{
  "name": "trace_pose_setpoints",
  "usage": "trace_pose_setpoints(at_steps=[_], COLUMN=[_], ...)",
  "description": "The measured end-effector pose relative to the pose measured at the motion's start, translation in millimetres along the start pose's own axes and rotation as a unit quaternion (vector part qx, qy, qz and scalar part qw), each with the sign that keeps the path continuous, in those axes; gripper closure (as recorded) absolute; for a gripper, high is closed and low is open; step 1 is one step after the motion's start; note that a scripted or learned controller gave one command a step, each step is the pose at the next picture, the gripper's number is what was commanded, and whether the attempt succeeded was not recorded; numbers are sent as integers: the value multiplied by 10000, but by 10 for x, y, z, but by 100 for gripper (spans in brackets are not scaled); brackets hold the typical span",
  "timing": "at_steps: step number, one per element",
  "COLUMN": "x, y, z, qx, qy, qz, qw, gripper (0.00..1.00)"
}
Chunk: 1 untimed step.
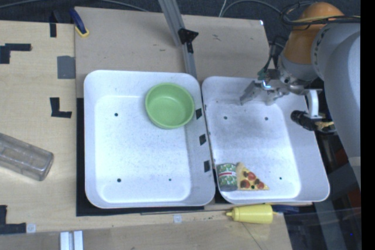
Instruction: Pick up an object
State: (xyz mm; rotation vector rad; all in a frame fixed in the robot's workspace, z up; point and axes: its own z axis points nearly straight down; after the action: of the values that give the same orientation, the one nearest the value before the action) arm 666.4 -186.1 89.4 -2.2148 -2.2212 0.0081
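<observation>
the arm reaches in from the right of the camera view, and its gripper (253, 93) hangs over the far edge of the right bin (275, 143), low over the white floor near the bin's back wall. whether the jaws stand open or closed cannot be told here, the tip being a small grey blur against the speckled plastic; nothing shows between them, so the arm looks to be carrying nothing.

the nearest thing to take is in that same bin: a small green can (227, 176) lying against the near-left corner, with a pizza slice toy (252, 180) touching it on its right. both lie well apart from the gripper, toward the near edge of the bin and a little to the left of it in the view. the slice points its long axis roughly along the bin's front wall, so a grasp across its narrow width would probably suit best.

the green bowl (170, 105) sits in the left bin (117, 155), at its far right, close beside the divide between bins. it is about level with the gripper but across the two rims. a yellow bottle (253, 213) lies on the worktop just outside the right bin's front edge.

in judgement, no pick has begun; the move turns on travelling toward the near corner.
</observation>
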Motion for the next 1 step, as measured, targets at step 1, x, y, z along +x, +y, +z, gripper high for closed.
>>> trace_pose_setpoints(at_steps=[1], x=[3], y=[15], z=[-136], qx=[-24], qy=[-10], qz=[-10], qw=[10000], gripper=[100])
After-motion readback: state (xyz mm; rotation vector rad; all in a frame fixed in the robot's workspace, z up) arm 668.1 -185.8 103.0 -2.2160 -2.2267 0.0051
